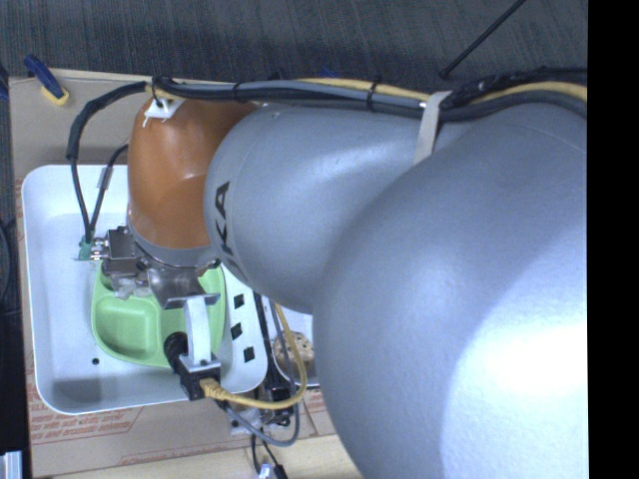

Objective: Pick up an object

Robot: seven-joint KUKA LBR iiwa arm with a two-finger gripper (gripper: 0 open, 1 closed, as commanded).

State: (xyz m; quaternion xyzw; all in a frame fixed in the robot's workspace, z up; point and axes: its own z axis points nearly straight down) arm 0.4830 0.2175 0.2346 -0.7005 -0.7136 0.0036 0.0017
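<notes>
White bin at left, on cardboard sheet with red print along near edge. Blue-and-yellow item at far left corner. Dark ribbed surface beyond.

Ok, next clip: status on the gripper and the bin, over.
Gripper low in left bin, over green dish. Nothing seen held. Arm covers most of the bench.

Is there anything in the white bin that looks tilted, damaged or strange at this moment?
Nothing stands out. A light green dish lies in the white bin, partly hidden by the end effector above it. Most of the bin is covered by the arm.
</notes>
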